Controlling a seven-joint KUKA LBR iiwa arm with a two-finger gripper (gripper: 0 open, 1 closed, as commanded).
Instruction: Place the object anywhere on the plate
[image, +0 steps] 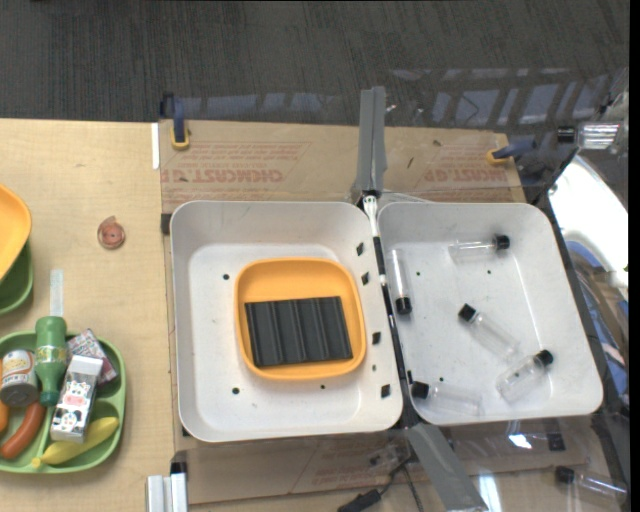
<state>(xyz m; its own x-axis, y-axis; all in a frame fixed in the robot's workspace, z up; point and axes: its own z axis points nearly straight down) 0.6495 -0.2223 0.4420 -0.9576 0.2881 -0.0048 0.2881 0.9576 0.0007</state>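
Vials (490, 330), clear with black caps, scattered across right bin (440, 290), at 3 o'clock from yellow plate (300, 272) sitting in left bin (200, 300). Can't tell pincer state, honestly.

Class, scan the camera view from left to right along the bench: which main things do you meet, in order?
Green plate of toy food → left white bin → orange plate with the dark grooved block → right white bin holding clear vials.

Plastic, glass-clear vials and cardboard

Both bins (200, 300) look smooth matt white plastic; the plate (300, 275) is glossy orange with a ribbed dark centre; clear black-capped vials (490, 330) lie at 3 o'clock, over brown cardboard (260, 160).
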